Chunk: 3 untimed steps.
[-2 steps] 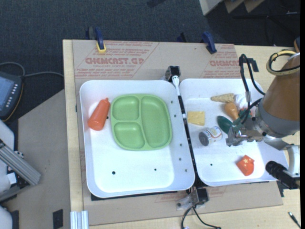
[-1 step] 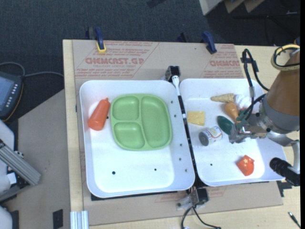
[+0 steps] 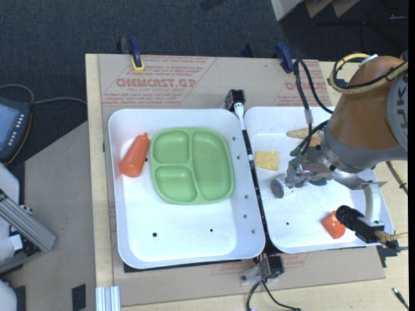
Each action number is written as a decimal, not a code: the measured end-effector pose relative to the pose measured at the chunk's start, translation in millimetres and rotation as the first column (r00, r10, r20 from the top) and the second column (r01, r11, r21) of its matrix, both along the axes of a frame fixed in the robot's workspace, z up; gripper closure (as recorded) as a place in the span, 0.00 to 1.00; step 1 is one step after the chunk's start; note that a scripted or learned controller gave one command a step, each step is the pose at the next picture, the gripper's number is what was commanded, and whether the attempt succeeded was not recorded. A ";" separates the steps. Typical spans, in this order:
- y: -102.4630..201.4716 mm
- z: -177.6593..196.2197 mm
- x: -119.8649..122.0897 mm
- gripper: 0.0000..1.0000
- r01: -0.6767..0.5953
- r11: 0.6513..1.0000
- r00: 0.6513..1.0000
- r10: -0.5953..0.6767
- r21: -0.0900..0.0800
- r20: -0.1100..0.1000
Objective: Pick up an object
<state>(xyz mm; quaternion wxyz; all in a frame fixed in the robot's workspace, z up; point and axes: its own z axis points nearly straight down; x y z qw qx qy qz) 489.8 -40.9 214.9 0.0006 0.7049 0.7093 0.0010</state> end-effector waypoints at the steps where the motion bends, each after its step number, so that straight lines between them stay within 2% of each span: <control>1: 45.4 7.3 10.8 1.00 0.000 1.000 1.000 0.000 0.000 0.000; 3: 114.3 4.5 52.2 1.00 0.002 1.000 1.000 -0.002 0.000 0.000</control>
